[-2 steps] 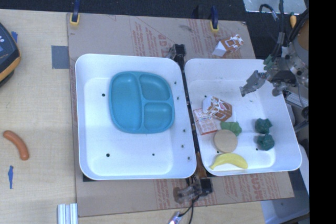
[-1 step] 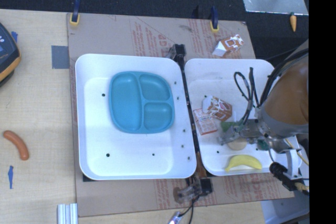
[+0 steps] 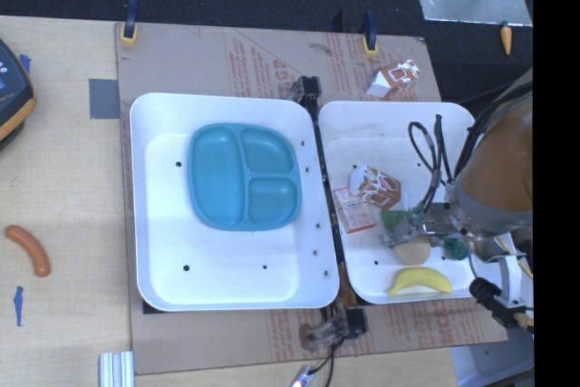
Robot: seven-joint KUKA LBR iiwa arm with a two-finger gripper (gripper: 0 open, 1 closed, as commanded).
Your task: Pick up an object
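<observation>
Nearest us, along the right bin's (image 3: 362,290) near edge, we see a yellow banana (image 3: 420,283) lying flat, close to that bin's near right corner. Just beyond it the end effector (image 3: 412,236) sits low inside the same bin, above a pale round object (image 3: 413,253) and beside something green (image 3: 395,219); we cannot tell how it is set, nor whether it grips anything. Toward the middle of the right bin lie a small carton (image 3: 375,187) and a printed card (image 3: 352,209), touching each other. A black cable (image 3: 428,149) loops over the far right part of this bin.

The left bin (image 3: 154,276) holds 1 blue divided plate (image 3: 244,176), toward its far edge.

On the table's left edge we see a sausage (image 3: 29,250). Beyond the right bin's far edge another small carton (image 3: 393,79) lies on the cardboard sheet (image 3: 217,59), near 2 clamps at the far edge.
</observation>
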